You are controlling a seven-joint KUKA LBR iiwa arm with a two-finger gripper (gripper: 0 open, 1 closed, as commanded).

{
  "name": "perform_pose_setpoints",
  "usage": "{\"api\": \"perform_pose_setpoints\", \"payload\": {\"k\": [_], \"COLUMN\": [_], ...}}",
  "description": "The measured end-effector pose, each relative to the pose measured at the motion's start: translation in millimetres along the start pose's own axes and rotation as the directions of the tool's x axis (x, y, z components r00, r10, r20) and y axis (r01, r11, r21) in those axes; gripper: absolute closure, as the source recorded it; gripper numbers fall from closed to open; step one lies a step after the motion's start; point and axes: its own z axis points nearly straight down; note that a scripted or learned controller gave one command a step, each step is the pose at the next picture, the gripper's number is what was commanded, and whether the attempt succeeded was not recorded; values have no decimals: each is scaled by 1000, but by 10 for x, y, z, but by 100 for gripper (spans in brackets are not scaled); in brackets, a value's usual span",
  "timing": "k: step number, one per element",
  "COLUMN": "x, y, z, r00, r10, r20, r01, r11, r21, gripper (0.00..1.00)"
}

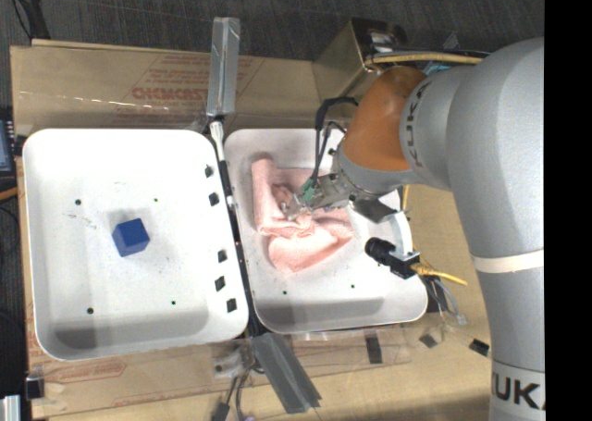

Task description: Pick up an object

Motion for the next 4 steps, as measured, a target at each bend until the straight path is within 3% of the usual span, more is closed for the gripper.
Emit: {"api": "perform_pose_setpoints", "payload": {"k": [1,2,3,4], "x": [-1,-48,-38,10], "y": [0,287,294,217], "z": [-1,114,11,94], "r00": [1000,1000,1000,995], "r10": [0,-17,-23,-95], "r20": [0,2,1,4], "r01": [0,17,23,95], "r11": [1000,1000,1000,995], "r21": [0,2,2,-2], "gripper": [0,0,100,100]}}
